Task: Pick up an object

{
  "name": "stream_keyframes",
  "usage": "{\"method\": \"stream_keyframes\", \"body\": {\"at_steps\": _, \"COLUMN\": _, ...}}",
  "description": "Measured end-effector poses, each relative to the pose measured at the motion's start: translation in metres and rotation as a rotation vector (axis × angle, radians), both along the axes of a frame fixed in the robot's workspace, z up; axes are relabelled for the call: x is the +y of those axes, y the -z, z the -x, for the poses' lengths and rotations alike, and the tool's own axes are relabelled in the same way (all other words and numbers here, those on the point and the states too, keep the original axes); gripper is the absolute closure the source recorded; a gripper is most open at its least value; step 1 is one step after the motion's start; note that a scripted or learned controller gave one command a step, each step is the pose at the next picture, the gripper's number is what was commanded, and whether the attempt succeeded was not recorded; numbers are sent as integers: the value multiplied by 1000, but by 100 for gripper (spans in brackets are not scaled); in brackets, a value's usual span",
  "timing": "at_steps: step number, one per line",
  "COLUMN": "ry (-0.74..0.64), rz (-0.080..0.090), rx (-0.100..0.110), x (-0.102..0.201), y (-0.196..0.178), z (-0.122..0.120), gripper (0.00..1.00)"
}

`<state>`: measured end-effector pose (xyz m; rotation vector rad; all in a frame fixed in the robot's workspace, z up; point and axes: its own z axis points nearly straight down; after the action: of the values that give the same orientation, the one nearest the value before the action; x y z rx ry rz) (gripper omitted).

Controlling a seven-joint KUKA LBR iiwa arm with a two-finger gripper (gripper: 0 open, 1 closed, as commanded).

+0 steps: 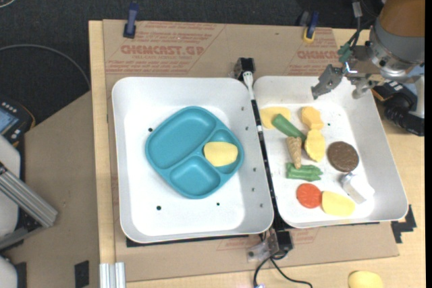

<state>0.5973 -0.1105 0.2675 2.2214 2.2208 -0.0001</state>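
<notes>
Above the far edge of the right bin [378,138], the tool [344,83] hangs with fingers spread, gripping nothing; inside that bin lie toy foods, a brown cookie [343,156] near its middle, well below the tool

The single camera sits high above the bench and looks down at a slant, so the cardboard sheet [202,44] under the bins narrows toward the top of the picture; taking the black clip [244,67] at the bins' shared far edge as landmark, the left bin [128,165] spreads below and left of it, the right bin [385,165] below and right; the view stands far enough back to take in both bins whole, dark floor beyond the clip, and the arm [405,17] entering well to the clip's right, cut by the frame.
</notes>
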Motion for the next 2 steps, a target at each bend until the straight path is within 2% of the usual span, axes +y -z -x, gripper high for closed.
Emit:
{"method": "stream_keyframes", "body": {"at_steps": 1, "ry": 3, "rz": -3, "rx": 10, "x": -9, "y": 190, "z": 31, "gripper": 0}}
{"method": "stream_keyframes", "body": {"at_steps": 2, "ry": 2, "rz": 0, "rx": -2, "x": -9, "y": 172, "z": 28, "gripper": 100}}
